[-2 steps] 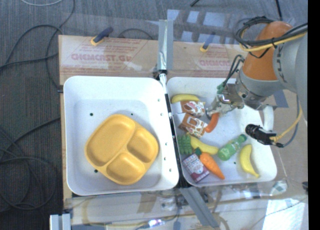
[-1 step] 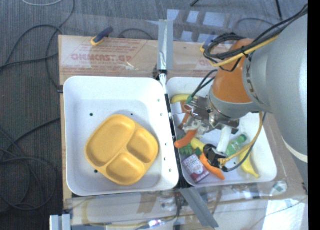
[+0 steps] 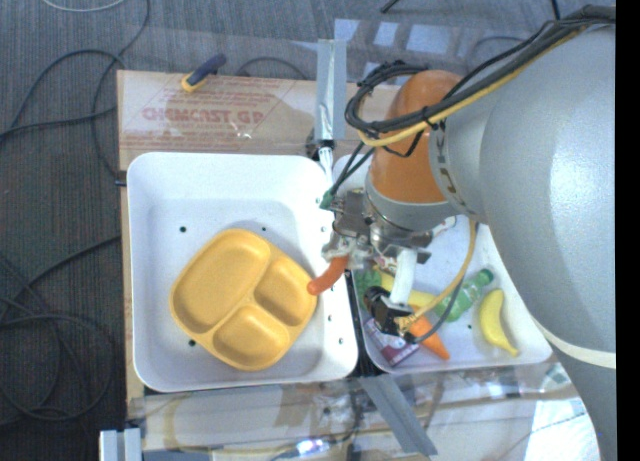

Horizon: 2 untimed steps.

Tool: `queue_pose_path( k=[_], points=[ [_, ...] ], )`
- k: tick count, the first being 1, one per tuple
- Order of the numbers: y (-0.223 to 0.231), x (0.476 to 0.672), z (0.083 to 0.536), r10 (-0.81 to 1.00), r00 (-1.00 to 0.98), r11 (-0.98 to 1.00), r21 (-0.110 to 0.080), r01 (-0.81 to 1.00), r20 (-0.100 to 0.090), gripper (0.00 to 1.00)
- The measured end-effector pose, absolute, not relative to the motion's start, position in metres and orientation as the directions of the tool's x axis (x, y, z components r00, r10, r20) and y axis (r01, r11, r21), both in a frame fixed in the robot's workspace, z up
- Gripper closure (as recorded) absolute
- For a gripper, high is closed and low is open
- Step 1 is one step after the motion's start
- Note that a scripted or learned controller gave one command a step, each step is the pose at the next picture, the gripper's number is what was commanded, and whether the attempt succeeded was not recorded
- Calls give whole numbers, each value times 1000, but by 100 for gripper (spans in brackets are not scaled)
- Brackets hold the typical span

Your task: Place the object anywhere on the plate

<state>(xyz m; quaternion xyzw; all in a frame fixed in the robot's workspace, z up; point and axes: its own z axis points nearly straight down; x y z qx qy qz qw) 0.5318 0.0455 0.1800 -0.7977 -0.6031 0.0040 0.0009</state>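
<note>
The hand (image 3: 340, 254) hangs over the wall between the two bins, and an orange carrot-like object (image 3: 326, 276) juts from beneath it, though whether its fingers are closed on it I cannot tell. The arm (image 3: 415, 154) reaches in from the right, wrist pointing down. The object is slim, tilted, its lower end just above the yellow plate (image 3: 240, 299) in the left bin (image 3: 150, 199).

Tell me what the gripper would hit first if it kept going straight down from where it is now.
Probably the right rim of the yellow plate: the gripper hangs by the bins' shared edge, with an orange carrot at its tip. Depth is unclear, so it could meet the left bin's wall.
</note>
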Motion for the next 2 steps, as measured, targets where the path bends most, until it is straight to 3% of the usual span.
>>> queue_pose_path(
  k=[1, 2],
  points=[
    [32, 513, 180, 935, 354, -355, -10, 935, -4, 100],
    [-19, 525, 207, 961, 277, -277, -8, 961, -3, 100]
  ],
)
